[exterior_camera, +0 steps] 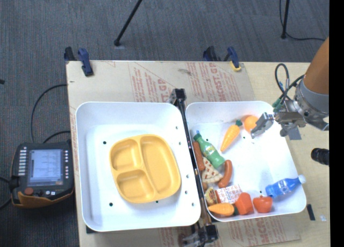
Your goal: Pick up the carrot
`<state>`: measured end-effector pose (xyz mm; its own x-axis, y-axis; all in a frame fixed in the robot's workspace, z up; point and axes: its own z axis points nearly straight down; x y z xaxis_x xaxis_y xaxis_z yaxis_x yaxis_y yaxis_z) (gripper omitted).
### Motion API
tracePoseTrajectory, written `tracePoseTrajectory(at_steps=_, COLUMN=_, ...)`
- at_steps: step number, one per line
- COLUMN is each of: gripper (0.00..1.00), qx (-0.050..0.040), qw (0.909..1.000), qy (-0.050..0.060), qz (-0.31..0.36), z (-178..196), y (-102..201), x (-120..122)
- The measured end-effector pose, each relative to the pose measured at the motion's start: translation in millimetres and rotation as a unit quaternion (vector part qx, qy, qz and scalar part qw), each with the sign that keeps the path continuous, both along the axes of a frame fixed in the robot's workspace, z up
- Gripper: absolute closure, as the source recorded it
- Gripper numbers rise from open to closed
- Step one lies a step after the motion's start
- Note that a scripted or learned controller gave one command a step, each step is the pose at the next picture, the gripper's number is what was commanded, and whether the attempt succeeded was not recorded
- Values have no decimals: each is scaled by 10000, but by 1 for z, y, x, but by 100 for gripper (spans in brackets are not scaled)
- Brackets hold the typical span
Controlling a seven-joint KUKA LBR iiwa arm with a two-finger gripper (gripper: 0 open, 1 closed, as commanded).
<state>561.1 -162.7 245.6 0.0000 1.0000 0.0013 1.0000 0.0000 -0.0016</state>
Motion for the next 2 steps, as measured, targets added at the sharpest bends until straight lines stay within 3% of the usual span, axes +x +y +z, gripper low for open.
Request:
tracePoseTrajectory(at_steps=1, gripper=0, qx=1, qw=9992, qy=6, qz=-390, z=-159, y=7, x=68)
tracePoseTrajectory(at_steps=2, gripper=100, qx=2, qw=9992, qy=-3, qz=-391, z=-148, y=7, x=69)
